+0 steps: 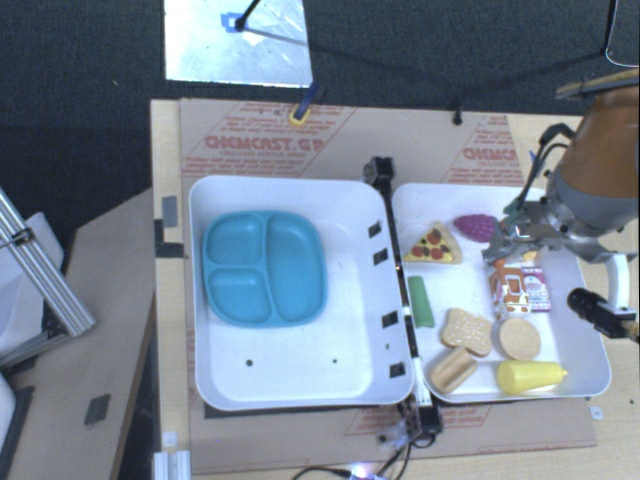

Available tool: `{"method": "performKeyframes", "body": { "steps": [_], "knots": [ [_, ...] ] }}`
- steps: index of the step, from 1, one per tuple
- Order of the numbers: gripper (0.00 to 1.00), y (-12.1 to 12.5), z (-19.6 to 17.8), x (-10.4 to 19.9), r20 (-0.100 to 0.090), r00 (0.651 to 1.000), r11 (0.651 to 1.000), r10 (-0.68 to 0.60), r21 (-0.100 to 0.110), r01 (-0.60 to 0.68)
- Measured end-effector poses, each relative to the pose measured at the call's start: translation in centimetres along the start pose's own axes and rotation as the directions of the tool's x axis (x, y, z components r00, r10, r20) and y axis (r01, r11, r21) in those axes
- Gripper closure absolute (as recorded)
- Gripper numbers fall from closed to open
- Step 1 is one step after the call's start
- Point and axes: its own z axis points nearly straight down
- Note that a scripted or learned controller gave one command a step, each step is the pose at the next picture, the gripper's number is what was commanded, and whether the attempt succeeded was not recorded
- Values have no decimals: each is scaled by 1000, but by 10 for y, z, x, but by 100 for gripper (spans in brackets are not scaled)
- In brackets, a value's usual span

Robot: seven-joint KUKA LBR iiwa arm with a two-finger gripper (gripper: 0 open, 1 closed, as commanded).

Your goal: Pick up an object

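My gripper (507,250) hangs low over the right bin (598,363), at its upper right part. Its tip sits just above the top edge of an orange and white carton (519,291) and just right of a purple grape bunch (476,227). A pizza slice (434,245) lies further left. Nothing shows between the fingers, and their gap is too small to read.
The right bin also holds a green stick (420,301), a toast slice (467,331), a round cracker (519,338), a bread roll (451,369) and a yellow piece (531,375). A blue divided plate (265,268) lies in the left bin (290,368).
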Motion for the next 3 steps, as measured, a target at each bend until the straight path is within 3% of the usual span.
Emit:
{"method": "performKeyframes", "body": {
  "steps": [1,2,3],
  "knots": [
    [100,58,-6,24,-2,1000,1000,-5,1,5],
    [100,96,-3,45,-2,1000,1000,-4,3,4],
    [100,110,1,59,-1,1000,1000,-2,4,2]
  ]
}}
